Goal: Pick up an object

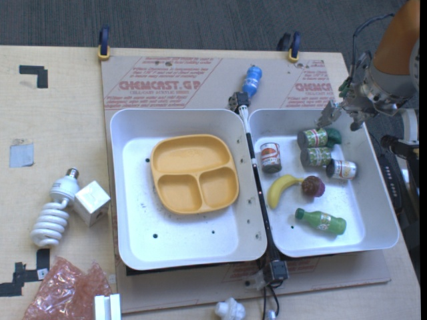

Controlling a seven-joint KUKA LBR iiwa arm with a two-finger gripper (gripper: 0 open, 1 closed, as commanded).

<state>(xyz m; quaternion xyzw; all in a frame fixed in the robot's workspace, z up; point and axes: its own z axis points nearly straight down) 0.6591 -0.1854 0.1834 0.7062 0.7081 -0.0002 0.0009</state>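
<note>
Brown board (167,79) reads "CHEMCAST GP"; whether the claw (343,109) grips, I cannot tell.

The bench (60,132) bears two bins (133,242), bulb (55,212), cube (92,201).

The right bin (373,199) holds seven things: a small red-labelled can (270,157) near its left wall, a yellow banana (281,189) beside a dark red fruit (313,187), a green bottle (321,221) lying toward the front edge, and three small green-labelled jars (317,138) (316,157) (343,169) lying toward the back right corner.
</note>
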